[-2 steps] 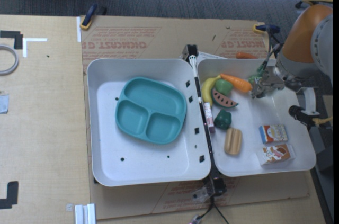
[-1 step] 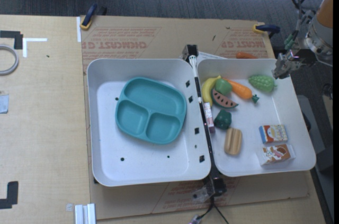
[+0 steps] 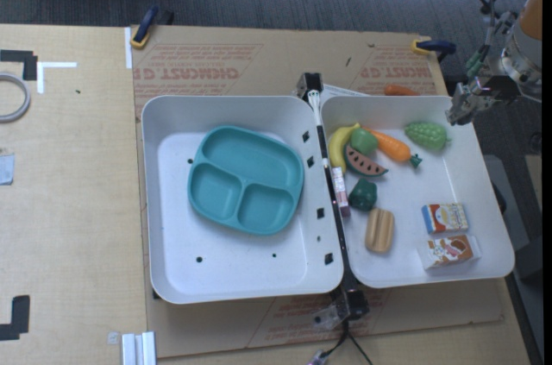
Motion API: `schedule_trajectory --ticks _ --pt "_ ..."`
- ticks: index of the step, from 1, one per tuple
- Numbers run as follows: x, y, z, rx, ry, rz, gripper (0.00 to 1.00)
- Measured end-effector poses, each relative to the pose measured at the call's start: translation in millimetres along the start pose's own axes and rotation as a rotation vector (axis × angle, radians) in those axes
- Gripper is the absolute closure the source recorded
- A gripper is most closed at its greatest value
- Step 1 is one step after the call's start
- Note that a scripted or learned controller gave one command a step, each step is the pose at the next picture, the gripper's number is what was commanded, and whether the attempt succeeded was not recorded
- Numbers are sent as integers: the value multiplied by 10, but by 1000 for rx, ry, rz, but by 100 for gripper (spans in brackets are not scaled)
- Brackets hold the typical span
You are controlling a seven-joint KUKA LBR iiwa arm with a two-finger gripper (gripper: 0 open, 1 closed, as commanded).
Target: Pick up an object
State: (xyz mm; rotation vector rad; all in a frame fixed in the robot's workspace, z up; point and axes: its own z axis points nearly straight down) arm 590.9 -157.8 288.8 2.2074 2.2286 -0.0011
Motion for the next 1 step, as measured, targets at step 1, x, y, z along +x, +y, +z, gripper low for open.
schedule_trajectory --ticks 1 --pt "-3 7 -95 -2 -2 -5 100"
